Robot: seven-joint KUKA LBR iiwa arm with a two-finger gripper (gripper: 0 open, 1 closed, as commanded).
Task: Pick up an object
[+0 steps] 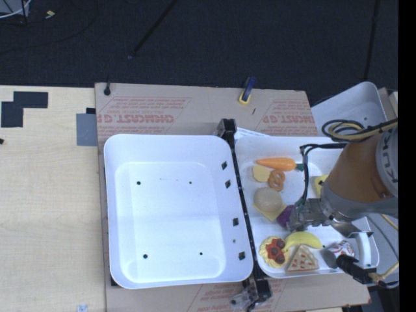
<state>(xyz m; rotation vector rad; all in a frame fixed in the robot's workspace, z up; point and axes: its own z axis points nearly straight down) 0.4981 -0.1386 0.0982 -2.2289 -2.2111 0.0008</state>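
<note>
The right bin (250, 149) holds several toy foods. An orange carrot (277, 164) lies at the back, with a yellow wedge (261, 173) and a brown pretzel (276, 181) just in front of it. A pale round piece (268, 201) sits mid-bin, and a purple item (285, 216) lies next to it. My gripper (301, 215) is low in the bin, right beside the purple item on its right side. A yellow banana (303, 239), a round tart with red topping (273, 251) and a triangular waffle slice (301, 260) lie at the front.
The left white bin (114, 174) stands beside the right one, with a black divider (237, 194) between them. My arm (361, 174) covers the right bin's right side. A white and red item (346, 247) lies near that bin's front right corner. A blue and yellow clamp (246, 91) sits on the board's far edge.
</note>
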